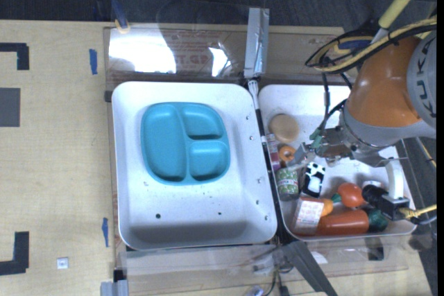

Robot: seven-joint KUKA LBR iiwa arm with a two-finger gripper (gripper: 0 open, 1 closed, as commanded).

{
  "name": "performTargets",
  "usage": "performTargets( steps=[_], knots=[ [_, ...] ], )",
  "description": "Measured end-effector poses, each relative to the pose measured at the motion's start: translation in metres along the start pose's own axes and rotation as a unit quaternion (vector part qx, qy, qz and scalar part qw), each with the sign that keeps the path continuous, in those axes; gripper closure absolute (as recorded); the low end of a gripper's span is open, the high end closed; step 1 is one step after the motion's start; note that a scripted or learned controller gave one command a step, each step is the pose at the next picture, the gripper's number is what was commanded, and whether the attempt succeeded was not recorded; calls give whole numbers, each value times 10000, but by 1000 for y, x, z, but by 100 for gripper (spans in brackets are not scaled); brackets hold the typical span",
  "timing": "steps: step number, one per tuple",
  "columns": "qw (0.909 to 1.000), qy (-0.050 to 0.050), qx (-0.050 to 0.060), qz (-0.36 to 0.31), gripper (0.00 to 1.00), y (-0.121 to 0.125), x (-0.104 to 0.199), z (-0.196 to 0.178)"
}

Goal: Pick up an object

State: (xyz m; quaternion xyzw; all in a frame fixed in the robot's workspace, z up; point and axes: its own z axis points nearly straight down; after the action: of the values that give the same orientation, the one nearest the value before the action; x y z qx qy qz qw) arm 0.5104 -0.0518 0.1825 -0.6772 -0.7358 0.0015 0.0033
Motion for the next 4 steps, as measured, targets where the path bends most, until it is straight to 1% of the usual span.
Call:
performTargets(
  steps=[1, 2, 3, 4],
  knots=[
    [9986, -47, -138, 505, 0, -19, -34, 65],
    [9962, -17, -22, -868, 0, -19, -48, 16],
    [9934, -51, -78, -1144, 0, 28, -58, 94],
    [9983, -17, -49, -585, 0, -35, -69, 56]
  ],
)
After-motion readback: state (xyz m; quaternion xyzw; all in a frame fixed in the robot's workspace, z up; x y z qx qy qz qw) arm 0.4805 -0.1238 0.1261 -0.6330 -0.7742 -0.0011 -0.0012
